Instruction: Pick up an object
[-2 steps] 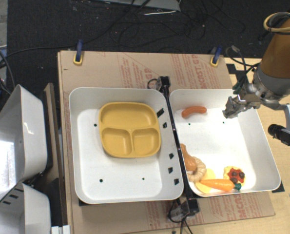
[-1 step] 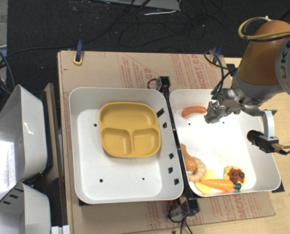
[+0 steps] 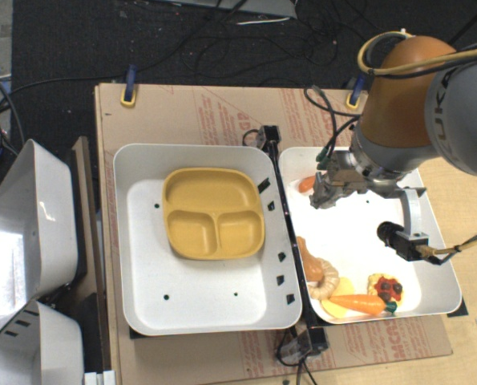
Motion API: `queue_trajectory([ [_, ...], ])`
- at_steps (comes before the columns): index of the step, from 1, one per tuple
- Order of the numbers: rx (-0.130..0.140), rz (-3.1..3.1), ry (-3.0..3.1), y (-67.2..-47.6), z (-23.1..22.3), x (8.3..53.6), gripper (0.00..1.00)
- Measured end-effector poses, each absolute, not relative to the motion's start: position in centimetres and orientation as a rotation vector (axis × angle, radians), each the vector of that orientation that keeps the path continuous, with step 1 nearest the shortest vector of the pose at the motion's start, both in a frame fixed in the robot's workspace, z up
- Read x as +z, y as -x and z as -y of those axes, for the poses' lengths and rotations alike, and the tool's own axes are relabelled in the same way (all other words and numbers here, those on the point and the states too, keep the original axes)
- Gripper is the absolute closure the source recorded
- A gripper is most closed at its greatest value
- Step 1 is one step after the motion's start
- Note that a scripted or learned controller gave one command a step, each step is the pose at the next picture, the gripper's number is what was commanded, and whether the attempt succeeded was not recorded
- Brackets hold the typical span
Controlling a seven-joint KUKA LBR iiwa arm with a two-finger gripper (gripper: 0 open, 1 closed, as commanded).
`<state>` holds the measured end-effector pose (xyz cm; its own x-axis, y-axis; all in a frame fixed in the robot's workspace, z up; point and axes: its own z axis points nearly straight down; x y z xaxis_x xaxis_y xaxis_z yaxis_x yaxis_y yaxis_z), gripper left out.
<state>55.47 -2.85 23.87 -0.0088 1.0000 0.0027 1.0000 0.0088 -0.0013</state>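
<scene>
On the bench (image 3: 190,115) two white bins sit side by side, touching along the middle. The left bin (image 3: 134,239) holds a yellow plate (image 3: 214,213). The plate lies flat, a bit to the far side of the bin's middle. It has three parts: one long part on the far side and two small parts on the near side.

The right bin (image 3: 358,231) holds the toys. An orange bit (image 3: 305,184) lies in the far left corner. It is the toy closest to the gripper (image 3: 325,195), which hangs just to its right, low over the bin floor. The two are so close that they may touch. The gripper is dark and seen from above, so it is too hard to see whether it is spread apart or pressed together.

The other toys lie along the near side of the right bin. A curly toy (image 3: 314,265), pale orange, lies against the left wall. Just beside it, to the near right, is a yellow piece (image 3: 344,287). A carrot (image 3: 357,303) lies on its side by the near wall, touching the yellow piece. A small toy (image 3: 385,287) with red, yellow and green on it sits at the carrot's right end.

The arm (image 3: 414,111) comes from the right, over the far part of the right bin. Left of the bench stand two more white tubs (image 3: 26,223).
</scene>
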Motion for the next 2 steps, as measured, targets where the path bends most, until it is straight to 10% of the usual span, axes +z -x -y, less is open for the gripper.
queue_trajectory([
  [2,0.002,2.229,2.21,-53.8,-7.4,24.1,1.0],
])
